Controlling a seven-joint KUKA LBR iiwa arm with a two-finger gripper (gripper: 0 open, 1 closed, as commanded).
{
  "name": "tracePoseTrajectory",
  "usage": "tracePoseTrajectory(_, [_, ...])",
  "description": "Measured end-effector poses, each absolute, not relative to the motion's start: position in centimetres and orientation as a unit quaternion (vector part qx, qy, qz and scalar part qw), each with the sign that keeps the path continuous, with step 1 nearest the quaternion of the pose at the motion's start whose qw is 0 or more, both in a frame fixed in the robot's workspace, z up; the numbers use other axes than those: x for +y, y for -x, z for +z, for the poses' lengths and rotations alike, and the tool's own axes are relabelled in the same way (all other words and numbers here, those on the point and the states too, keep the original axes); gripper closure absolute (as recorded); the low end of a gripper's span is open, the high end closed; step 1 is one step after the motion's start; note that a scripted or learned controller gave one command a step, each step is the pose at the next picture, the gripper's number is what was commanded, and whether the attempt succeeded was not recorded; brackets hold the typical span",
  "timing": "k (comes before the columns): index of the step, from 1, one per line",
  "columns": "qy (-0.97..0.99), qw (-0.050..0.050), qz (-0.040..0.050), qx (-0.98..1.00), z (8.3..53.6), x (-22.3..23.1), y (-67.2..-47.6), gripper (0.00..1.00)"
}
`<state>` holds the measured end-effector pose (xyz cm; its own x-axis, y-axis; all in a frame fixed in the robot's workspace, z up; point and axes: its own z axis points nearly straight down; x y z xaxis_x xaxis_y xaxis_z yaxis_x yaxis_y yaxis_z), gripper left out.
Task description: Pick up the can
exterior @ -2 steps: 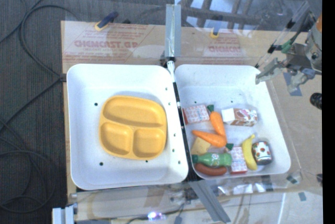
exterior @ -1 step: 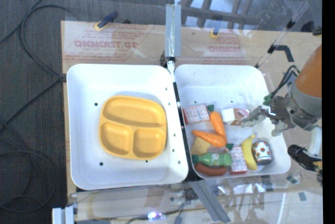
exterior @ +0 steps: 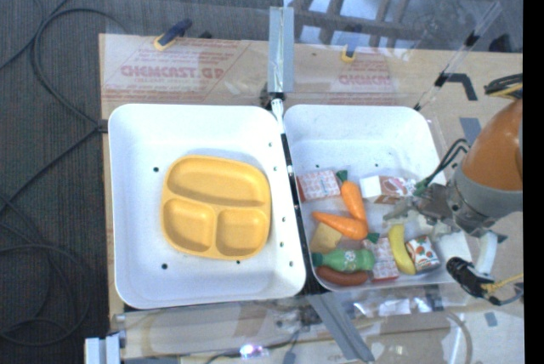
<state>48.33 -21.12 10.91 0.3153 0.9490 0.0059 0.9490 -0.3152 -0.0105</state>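
On the left, the left bin (exterior: 127, 209) is sitting on the bench, and a yellow divided tray (exterior: 217, 207) is lying flat in the middle of it, with one long compartment at the far side and two smaller ones at the near side.

Just to its right, the right bin (exterior: 357, 128) is holding a cluster of toy food in its near half. A red and white packet (exterior: 319, 184) is lying near the bin's left wall. Two carrots are resting beside it, one carrot (exterior: 353, 199) pointing away from the camera and the other carrot (exterior: 340, 225) lying across below it. A green bottle (exterior: 344, 258) and a sausage (exterior: 342, 276) are lying along the near wall. A white block (exterior: 370, 186) is sitting just right of the upper carrot.

The small red and white piece I am taking for the can (exterior: 393, 187) is lying on its side next to that block, towards the bin's right side. A banana (exterior: 396, 248) and a red carton (exterior: 422, 253) are lying nearer the camera.

I am reaching in from the right, and my gripper (exterior: 422, 205) is hanging over the bin just right of the can. I cannot tell whether it is spread or pressed together, or whether it is touching the can.
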Motion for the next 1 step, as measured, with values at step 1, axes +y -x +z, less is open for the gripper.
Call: tracePoseTrajectory(1, [0.797, 0.004, -0.0064, -0.604, 9.66, -20.98, -48.93, 0.0])
